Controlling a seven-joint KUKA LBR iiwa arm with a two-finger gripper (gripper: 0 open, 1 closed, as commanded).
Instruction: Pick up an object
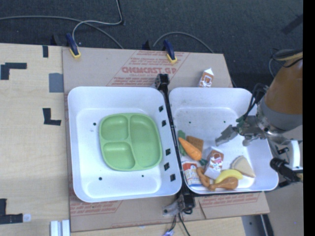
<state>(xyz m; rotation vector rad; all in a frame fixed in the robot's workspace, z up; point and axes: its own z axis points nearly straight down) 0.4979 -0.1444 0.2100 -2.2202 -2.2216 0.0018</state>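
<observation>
The arm comes in from the right edge of the frame and bends down over the right bin, with its claw low in the middle of that bin; I cannot tell if the claw is open or closed. The toys sit in a pile at the lower part of the right bin: a carrot, a small milk carton and a banana. A green plate lies in the left bin.
</observation>
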